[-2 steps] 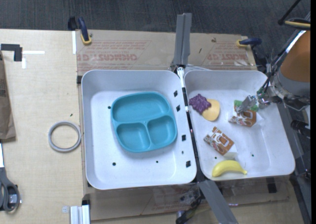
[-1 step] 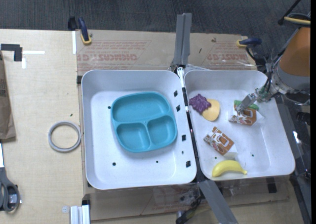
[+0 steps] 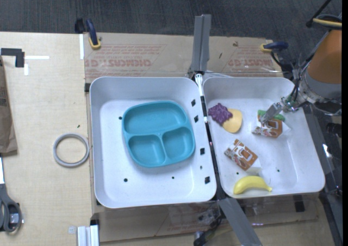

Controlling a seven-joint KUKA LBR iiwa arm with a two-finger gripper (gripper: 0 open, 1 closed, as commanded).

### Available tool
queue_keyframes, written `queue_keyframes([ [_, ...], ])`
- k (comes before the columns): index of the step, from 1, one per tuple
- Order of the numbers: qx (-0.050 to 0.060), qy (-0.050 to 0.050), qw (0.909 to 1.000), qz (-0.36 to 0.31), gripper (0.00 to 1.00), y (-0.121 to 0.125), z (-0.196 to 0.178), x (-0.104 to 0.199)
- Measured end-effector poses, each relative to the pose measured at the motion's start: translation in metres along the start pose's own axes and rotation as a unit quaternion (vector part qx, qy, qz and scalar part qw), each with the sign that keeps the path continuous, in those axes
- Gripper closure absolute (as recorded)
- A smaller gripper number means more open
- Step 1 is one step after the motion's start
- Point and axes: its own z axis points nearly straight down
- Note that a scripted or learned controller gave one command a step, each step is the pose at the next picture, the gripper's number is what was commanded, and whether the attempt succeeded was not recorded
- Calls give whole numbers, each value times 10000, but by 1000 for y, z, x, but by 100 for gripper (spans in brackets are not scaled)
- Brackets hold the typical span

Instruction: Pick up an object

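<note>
approach step in hand: gripper (image 3: 276, 110), finger state not discernible, poised over brown-and-white packet (image 3: 269, 127) in right bin (image 3: 304, 185); descent and closure judged next

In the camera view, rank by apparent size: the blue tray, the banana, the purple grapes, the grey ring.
1. blue tray, clearly largest.
2. grey ring and banana: look alike, no ranking.
3. purple grapes, smallest.
</note>
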Motion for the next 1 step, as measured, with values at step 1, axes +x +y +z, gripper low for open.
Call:
queue_keyframes([
  [1,-36,-35,9992,-394,0,-1,-1,1],
])
